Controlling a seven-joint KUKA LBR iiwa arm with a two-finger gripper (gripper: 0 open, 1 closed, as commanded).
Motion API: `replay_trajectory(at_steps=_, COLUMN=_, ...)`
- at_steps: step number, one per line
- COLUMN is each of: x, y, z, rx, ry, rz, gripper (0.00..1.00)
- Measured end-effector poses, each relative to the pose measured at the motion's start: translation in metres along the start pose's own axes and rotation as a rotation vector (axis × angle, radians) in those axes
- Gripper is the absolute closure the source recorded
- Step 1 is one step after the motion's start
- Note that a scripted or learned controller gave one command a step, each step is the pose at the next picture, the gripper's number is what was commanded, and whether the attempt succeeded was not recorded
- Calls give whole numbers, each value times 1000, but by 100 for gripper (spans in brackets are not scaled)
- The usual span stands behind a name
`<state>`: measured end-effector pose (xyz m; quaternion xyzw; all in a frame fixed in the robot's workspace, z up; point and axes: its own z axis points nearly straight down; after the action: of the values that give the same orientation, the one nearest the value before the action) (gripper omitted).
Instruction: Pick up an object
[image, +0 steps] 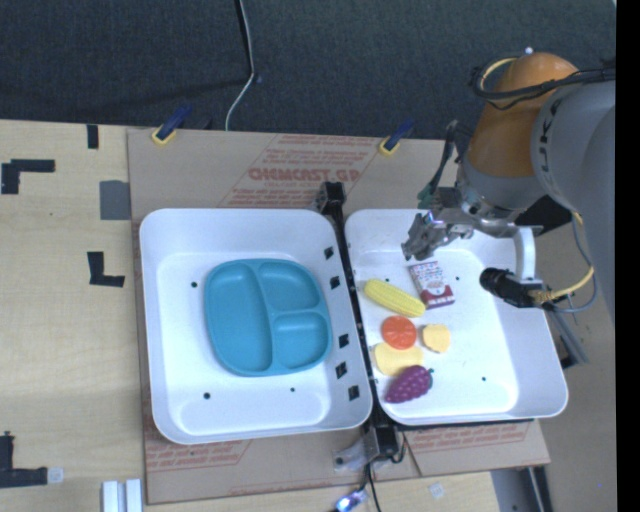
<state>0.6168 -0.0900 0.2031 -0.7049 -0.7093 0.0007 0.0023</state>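
Observation:
In the right bin (520, 385) lie several toy foods: a yellow corn cob (393, 297), an orange tomato-like ball (399, 332), a small yellow piece (436, 339), a yellow block (395, 358), purple grapes (408, 383) and a small red-and-white carton (431, 282). My gripper (424, 238) hangs over the bin's back left part, just above and behind the carton. Nothing shows between its fingers.
The left bin (175, 250) holds a blue divided plate (268, 315). Black clips run along the seam between the bins. The arm with its orange band (510, 110) and a black cable fitting (510, 285) crosses the right bin's back right.

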Motion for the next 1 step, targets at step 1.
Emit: replay_trajectory(at_steps=1, x=48, y=-13, z=-5, rx=0, ry=0, rz=0, gripper=100)
